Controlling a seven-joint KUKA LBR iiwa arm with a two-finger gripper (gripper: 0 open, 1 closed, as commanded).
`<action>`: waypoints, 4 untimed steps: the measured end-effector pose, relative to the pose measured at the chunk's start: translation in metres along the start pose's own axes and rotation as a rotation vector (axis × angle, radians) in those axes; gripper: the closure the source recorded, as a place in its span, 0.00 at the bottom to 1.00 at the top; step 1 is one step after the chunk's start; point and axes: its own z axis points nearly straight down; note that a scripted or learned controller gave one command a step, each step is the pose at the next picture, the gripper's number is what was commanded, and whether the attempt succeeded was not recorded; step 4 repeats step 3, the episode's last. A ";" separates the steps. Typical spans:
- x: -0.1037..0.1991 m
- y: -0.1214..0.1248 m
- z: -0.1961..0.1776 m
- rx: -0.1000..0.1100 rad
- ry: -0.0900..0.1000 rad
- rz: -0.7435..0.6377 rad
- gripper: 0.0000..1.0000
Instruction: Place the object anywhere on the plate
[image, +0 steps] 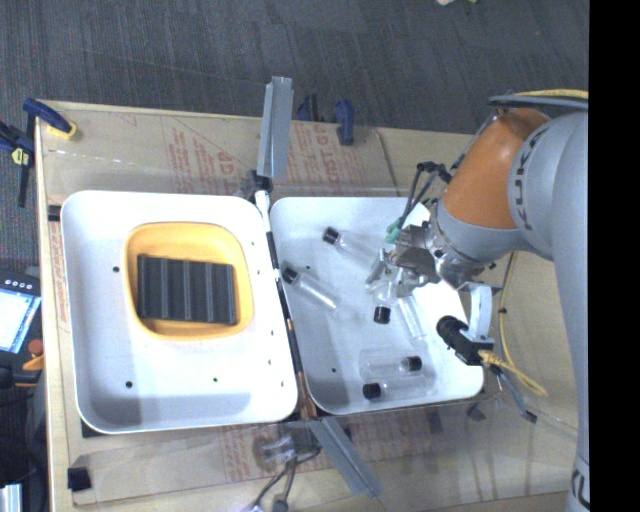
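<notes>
Left bin (90, 300) carries a yellow plate (190, 240) with a dark ribbed block (187, 290) lying on it. Right bin (330, 395) holds clear plastic tubes with black caps: one (340, 240) at twelve o'clock, one (308, 287) at nine, one (395, 368) at six, lying flat and apart. The gripper (392, 283) hangs at the bin's three o'clock over another black-capped piece (381, 314); I cannot tell its grip, since the clear parts blur together. The arm (500, 190) is cut off at right.
</notes>
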 end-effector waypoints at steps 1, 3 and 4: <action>0.088 0.021 -0.044 -0.001 0.001 -0.202 1.00; 0.172 0.010 -0.025 0.002 0.001 -0.286 0.00; 0.172 0.010 -0.025 0.002 0.001 -0.286 0.00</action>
